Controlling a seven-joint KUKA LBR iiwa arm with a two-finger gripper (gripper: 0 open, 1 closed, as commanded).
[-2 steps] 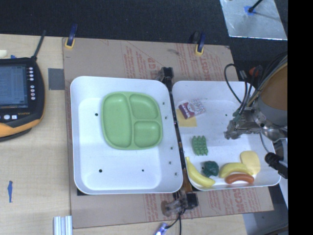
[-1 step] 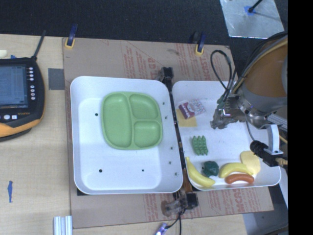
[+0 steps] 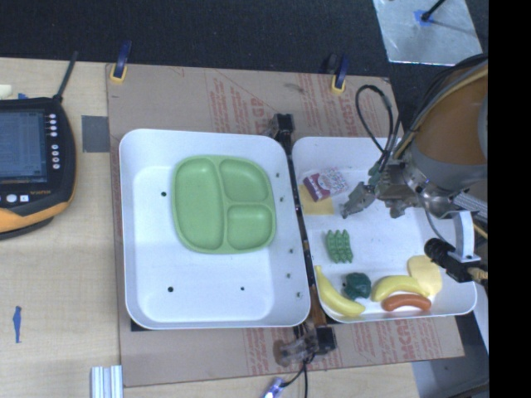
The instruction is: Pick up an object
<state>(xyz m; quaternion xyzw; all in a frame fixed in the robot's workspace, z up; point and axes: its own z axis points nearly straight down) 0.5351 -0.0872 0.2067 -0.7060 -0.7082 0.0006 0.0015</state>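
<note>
Your gripper (image 3: pixel 358 203) hangs over the right bin (image 3: pixel 377 230), centre right of frame; whether it is released or clenched you cannot tell. Nearest below it: green block (image 3: pixel 338 245). Left bin (image 3: pixel 149 264) holds a green divided plate (image 3: pixel 223 203).

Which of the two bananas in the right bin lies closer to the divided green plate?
The banana at the right bin's front-left corner, beside the dark green piece. The other banana lies further right, above the orange-red piece, farther from the green plate.
</note>
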